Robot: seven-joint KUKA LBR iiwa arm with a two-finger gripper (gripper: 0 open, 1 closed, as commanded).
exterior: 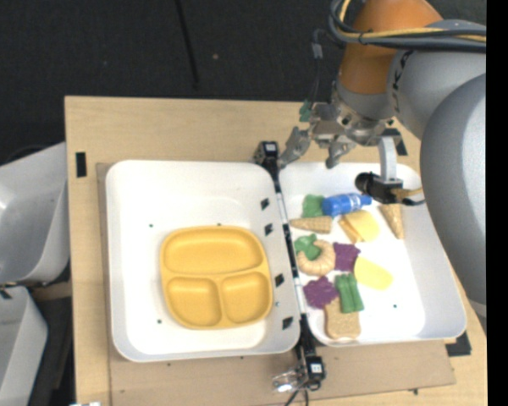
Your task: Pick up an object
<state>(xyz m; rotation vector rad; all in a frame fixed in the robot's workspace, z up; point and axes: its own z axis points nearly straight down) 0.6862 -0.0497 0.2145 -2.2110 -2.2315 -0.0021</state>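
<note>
My gripper [317,146] hangs above the far edge of the right bin [423,311], fingers spread apart with nothing between them. Below me in that bin lies a jumble of toy food: a blue bottle [345,203], a yellow piece [372,273], purple pieces [346,255], green pieces [350,293] and a cracker [342,321]. The left bin [135,201] holds a yellow divided tray [215,276].
</note>
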